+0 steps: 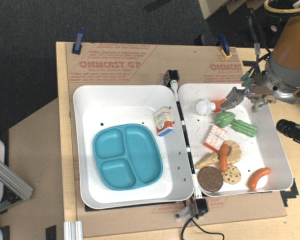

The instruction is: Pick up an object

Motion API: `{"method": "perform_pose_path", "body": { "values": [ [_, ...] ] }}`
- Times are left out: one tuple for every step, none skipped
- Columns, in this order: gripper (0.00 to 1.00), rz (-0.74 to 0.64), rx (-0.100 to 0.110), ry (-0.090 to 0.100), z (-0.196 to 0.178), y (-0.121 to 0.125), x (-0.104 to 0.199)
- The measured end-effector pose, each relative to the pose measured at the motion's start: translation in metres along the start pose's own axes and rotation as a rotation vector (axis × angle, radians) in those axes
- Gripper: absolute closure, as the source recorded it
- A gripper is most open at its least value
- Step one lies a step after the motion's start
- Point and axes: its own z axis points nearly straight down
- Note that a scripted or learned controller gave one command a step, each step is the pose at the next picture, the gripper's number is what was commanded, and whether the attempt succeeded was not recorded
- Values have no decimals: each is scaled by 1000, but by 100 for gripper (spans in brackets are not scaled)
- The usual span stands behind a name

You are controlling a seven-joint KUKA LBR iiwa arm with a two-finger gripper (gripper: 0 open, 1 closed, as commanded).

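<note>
White plastic forms the right bin (275, 149), and the toy food inside it is placed here against the red-and-white carton (216, 137) lying near the bin's middle. Nearest the camera, below that carton, sits a round brown cookie (210, 178) with a chocolate-chip cookie (232, 174) just beside it, and further right an orange sausage (259, 178). An orange hot dog (224, 156) on a tan bun lies just below and right of the carton, touching a tan cone-shaped piece (207, 160). Above the carton, a green pickle-like toy (236, 123) stretches to the right. Further back, up and left of the carton, rests a white bulb-shaped object (204, 107) with an orange end. The gripper (233, 98) hovers just right of that orange end, above the carton; whether its fingers are apart or together cannot be told. Left of the carton, across the rim, the left bin (85, 134) holds a teal divided tray (127, 155) and a small milk carton (163, 120).
</note>
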Motion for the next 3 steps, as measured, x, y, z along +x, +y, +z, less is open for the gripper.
{"method": "perform_pose_path", "body": {
  "values": [
    [0,4,11,3,187,-18,-25],
    [0,-2,-3,-1,195,26,-27],
    [100,1,-3,-1,184,25,-28]
  ]
}}
